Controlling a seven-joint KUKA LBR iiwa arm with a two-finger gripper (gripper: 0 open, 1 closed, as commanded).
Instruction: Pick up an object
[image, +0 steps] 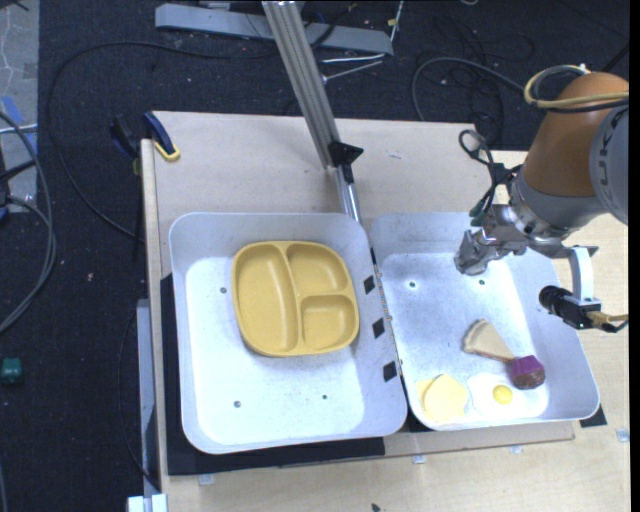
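Over the right bin (560, 330), the hand (472, 256) hangs; its opening cannot be told.

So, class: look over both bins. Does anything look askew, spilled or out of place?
Nothing looks spilled or damaged. The yellow tray sits slightly turned in the left bin; the food pieces cluster at the right bin's near corner.

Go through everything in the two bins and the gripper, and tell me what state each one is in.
Yellow divided plate: upright in the left bin, compartments bare.
Tan wedge: lying flat in the right bin.
Purple piece: resting beside the wedge.
Yellow disc: lying flat.
Fried egg: flat, yolk up.
Gripper: above the right bin, holding nothing.
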